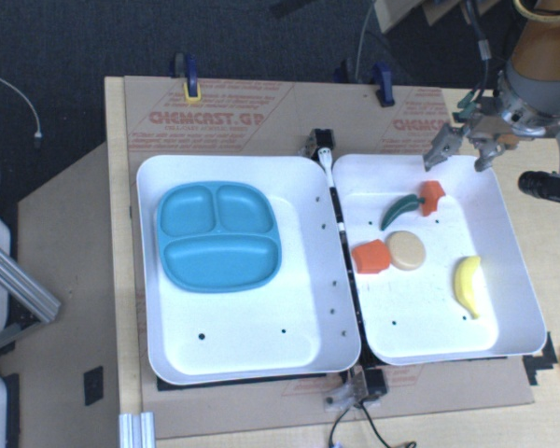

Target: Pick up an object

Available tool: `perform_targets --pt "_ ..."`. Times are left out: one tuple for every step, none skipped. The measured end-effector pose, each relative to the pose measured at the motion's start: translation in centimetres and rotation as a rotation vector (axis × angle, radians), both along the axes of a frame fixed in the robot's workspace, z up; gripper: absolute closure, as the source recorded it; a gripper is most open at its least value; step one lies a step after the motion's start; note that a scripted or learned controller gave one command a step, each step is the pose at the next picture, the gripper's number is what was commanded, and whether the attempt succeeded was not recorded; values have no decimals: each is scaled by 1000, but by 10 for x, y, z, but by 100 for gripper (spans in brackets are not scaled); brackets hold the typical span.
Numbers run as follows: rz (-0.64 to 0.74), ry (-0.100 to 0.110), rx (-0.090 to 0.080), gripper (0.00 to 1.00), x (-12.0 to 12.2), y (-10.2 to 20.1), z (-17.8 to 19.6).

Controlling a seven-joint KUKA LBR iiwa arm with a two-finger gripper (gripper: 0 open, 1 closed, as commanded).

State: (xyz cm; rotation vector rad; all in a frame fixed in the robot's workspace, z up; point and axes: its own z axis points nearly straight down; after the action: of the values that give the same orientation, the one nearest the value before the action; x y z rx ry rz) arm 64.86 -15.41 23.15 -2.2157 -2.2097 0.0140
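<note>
Robot arm's tool hovers over toy-food bin on cardboard-topped worktop.
A blue three-compartment plastic plate (220, 236) sits in the left white bin (247, 357); the right white bin (429, 345) holds an orange block (371, 257), green pepper (399, 210), tan disc (406, 250), small orange piece (432, 196) and yellow banana (469, 286), while the tool (459, 160), fingers spread and holding nothing, hangs over the bin's far rim.

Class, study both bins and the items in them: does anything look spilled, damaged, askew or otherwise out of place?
Nothing stands out. The blue divided plate lies flat in the left bin. The right bin holds a banana, a beige round piece, two orange pieces and a green pepper, all inside its rim. The pincer hangs open above its far edge.
</note>
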Motion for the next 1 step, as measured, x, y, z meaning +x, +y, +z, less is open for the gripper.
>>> perform_targets --pt "3 -15 -2 0 3 1 9"
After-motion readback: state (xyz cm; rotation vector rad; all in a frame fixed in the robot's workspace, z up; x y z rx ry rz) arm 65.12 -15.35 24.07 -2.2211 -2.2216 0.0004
